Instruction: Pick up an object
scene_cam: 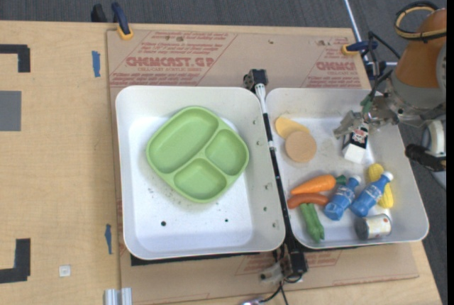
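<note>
Hand [352,125] hangs low over the upper part of the right bin [418,225], its metal fingers spread apart above a small white block with a dark end [355,146], perhaps a toy bottle; the view is too coarse to be sure. Nothing sits between the fingers, so the pose reads as lining up a grasp. Just left lie a tan disc [301,147] and yellow piece [286,126]; below, a carrot [313,185], green pepper [312,220], two blue bottles [356,198]. The left bin [135,176] carries a green divided plate [198,153].

Green divided plate [198,153] — left bin [135,176]
</note>
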